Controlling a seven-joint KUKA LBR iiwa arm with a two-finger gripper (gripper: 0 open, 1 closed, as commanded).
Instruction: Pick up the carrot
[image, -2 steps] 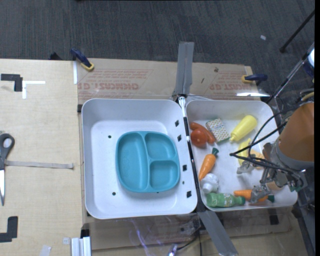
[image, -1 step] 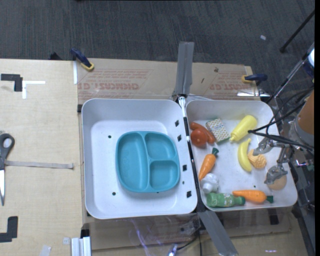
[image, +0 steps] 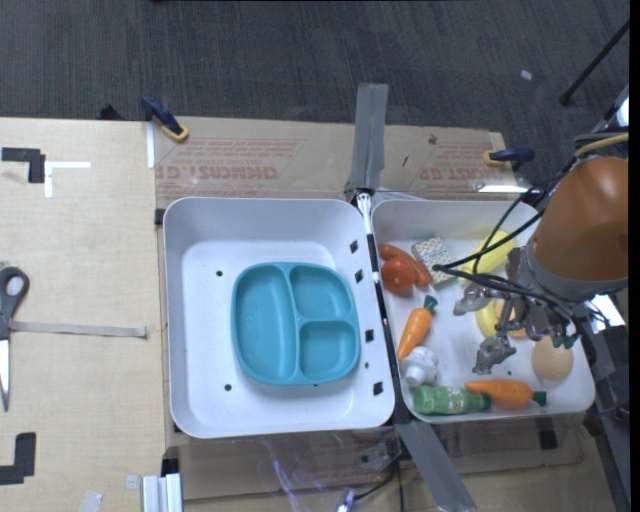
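The tabletop (image: 80, 400) carried two shallow white bins side by side. The left bin (image: 190, 400) held a teal divided plate (image: 297, 322) near its middle. The right bin (image: 570, 402), taken here as the landmark, held everything else, and the grey arm with its orange band (image: 590, 220) hung over that bin's right half.

Two toy carrots lay in the right bin. One carrot (image: 415, 330) rested at a slant just inside the bin's left wall, green top pointing up and away from the viewer, narrow tip toward the white garlic-like piece (image: 420, 363) below it. A second carrot (image: 505, 392) lay flat along the bin's near wall, touching a green vegetable (image: 448, 401) on its left. A red tomato (image: 398, 272) sat near the bin's far-left corner, a banana (image: 490, 300) ran through its middle, and an egg (image: 551, 362) lay near its right side.

The pincer (image: 495, 350) hung inside the bin, just above the second carrot and beside the egg; whether its fingers were spread or pressed together could not be told, and nothing was visibly pinched.

Both carrots looked like light, rigid, smooth plastic, likely slippery along the taper. The thick middle, gripped across the width, seemed the safest hold, since the tip would probably squirt free.
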